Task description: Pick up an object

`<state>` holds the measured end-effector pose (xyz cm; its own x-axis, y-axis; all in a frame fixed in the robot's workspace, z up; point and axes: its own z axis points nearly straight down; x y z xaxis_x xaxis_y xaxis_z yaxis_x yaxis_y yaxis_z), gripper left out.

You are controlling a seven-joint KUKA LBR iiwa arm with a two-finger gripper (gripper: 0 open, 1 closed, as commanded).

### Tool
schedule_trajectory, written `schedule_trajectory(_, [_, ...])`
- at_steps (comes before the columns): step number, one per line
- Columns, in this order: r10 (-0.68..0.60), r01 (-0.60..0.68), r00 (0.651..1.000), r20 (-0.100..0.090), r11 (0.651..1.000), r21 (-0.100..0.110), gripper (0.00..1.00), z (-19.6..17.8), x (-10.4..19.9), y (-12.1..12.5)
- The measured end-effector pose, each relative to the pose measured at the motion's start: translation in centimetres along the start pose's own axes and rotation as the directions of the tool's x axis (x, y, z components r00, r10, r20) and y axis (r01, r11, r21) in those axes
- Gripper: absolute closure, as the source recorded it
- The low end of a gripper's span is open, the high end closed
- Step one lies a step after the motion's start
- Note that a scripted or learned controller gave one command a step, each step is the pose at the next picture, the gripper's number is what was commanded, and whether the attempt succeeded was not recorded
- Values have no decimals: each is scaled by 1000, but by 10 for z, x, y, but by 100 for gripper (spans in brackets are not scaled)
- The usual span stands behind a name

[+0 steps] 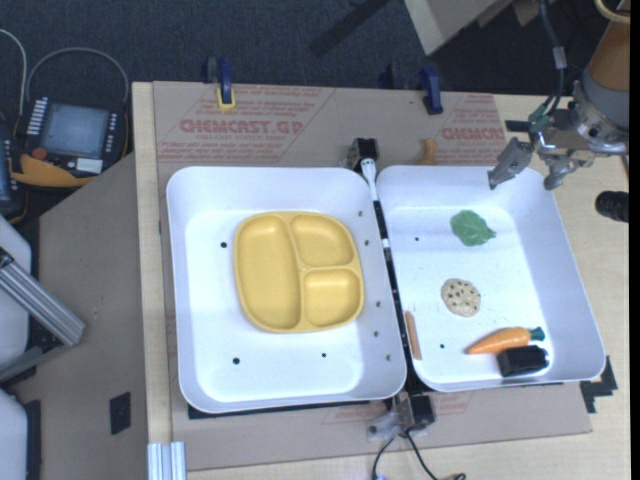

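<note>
Claw (532, 167) at upper right of frame, hanging over the top right corner of the right bin (566, 268), fingers spread wide apart, nothing between them. Right bin holds four things: green leafy piece (471, 228) in its upper middle, well below and left of the claw; spotted cookie (460, 296) near centre; orange carrot (499, 341) toward the lower right, its green tip just above a black block (524, 360) at the bottom edge. Left bin (200, 308) carries a yellow divided plate (298, 269), three compartments, sitting about centre. Both bins lie on the desk (300, 118), side by side, edges touching
</note>
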<state>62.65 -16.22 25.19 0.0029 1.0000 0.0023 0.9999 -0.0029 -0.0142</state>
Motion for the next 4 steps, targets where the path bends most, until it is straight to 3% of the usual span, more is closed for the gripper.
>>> schedule_trajectory(1, [-3, 3, 1000, 2, 1000, -14, 0, -8, 1, 2])
schedule_trajectory(4, [-3, 3, 1000, 1, 1000, -8, 0, 162, 17, -9])
